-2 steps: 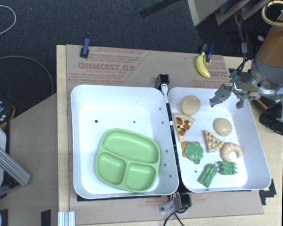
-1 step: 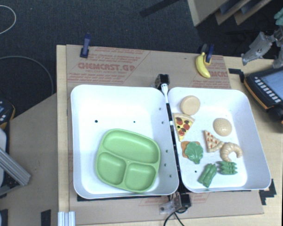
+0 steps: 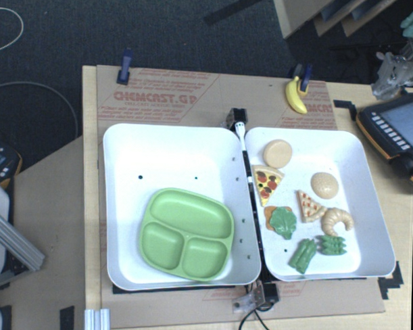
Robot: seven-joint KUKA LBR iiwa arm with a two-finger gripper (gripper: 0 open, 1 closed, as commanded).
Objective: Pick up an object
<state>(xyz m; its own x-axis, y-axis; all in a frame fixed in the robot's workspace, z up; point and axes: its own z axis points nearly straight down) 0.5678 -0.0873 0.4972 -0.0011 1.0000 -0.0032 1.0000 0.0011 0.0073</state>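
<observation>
Blue clip (image 3: pixel 125 67): far left at the top, on the edge of the brown board (image 3: pixel 162 92).
Left bin (image 3: pixel 117 192): white and shallow, touching the right bin along the middle.
Green plate (image 3: pixel 187 233): in the left bin, near its front, flat, with three sections.
Black clip (image 3: pixel 236 117): at the top, where the two bins meet.
Right bin (image 3: pixel 358 166): white, with toy food spread out inside.
Pizza slice (image 3: pixel 267 183): in the right bin, close to its left wall.
Pale bun (image 3: pixel 278 154): round, just behind the pizza slice.
Green leafy toy (image 3: pixel 282 222): in front of the pizza slice, near the left wall.
Banana (image 3: pixel 295 96): yellow, outside the bins, on the board behind the right bin, beside a second blue clip (image 3: pixel 305 75).
Green bean toy (image 3: pixel 302 256): near the front of the right bin.
Second pizza slice (image 3: pixel 310 206): in the middle of the right bin.
Second bun (image 3: pixel 324 185): round, just behind the second pizza slice.
Croissant (image 3: pixel 337 221): tan, just right of the second pizza slice.
Dark green toy (image 3: pixel 333 246): just in front of the croissant, beside the green bean toy.
Black and orange pad (image 3: pixel 390 130): on the bench, right of the right bin.
Gripper (image 3: pixel 392 69): grey metal at the top right, away from both bins, nothing seen in it; wide or narrow, cannot tell.
</observation>
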